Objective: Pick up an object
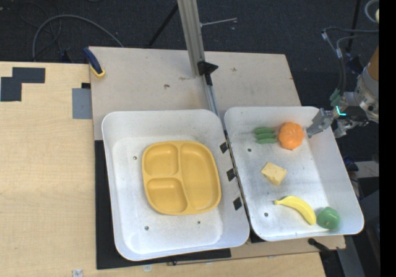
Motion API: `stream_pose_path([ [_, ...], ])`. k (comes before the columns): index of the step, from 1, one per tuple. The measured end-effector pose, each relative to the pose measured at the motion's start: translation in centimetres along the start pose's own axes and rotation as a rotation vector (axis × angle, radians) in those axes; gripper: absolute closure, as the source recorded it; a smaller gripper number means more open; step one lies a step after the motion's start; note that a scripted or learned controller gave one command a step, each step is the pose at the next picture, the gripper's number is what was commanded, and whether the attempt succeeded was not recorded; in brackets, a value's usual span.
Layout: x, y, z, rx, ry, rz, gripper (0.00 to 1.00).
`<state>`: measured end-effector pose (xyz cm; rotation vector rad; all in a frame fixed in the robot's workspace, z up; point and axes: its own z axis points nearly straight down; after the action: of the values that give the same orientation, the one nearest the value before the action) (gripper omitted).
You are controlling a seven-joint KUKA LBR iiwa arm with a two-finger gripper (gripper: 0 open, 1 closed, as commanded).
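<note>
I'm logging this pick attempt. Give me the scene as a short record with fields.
left bin: yellow divided plate
right bin: green bean pod, orange, cheese wedge, banana, green pepper
pincer: at the right bin's far right rim, beside the orange
held: nothing visibly

Matt yellow plastic plate (181,177); scuffed white bins (124,220); wood bench (37,170).

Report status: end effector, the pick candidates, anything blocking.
End effector at right bin's far right rim, holding nothing visible. Nearest: orange, green piece touching it. Cheese wedge, banana sit apart.
</note>
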<state>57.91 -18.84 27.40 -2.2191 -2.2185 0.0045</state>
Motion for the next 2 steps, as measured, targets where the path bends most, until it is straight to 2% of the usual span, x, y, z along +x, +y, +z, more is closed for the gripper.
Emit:
stream_pose_path([
  [1,0.0,0.1,-0.2,-0.004,-0.001,0.000,0.00],
  [2,-0.2,-0.2,6.2,0.003,0.001,0.000,0.00],
])
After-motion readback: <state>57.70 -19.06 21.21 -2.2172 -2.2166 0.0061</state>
